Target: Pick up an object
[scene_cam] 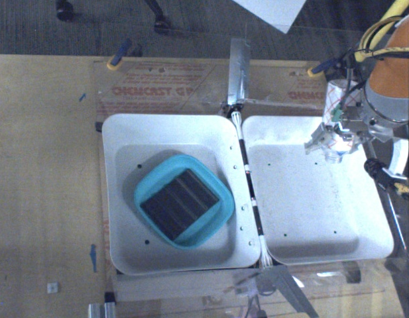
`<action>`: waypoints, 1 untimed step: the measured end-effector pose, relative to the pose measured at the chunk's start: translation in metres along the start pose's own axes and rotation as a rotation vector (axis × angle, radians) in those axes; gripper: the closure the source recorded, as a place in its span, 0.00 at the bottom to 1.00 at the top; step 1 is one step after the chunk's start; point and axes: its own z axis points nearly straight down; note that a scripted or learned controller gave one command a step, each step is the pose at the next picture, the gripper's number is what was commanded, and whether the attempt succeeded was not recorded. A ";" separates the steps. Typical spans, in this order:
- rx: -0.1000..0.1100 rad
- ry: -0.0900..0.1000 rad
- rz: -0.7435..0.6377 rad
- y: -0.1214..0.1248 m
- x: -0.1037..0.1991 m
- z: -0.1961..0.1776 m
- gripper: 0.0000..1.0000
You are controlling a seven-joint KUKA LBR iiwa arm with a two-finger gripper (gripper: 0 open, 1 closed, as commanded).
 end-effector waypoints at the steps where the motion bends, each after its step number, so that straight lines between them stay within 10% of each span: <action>1: -0.003 -0.002 -0.118 0.057 0.015 0.123 0.00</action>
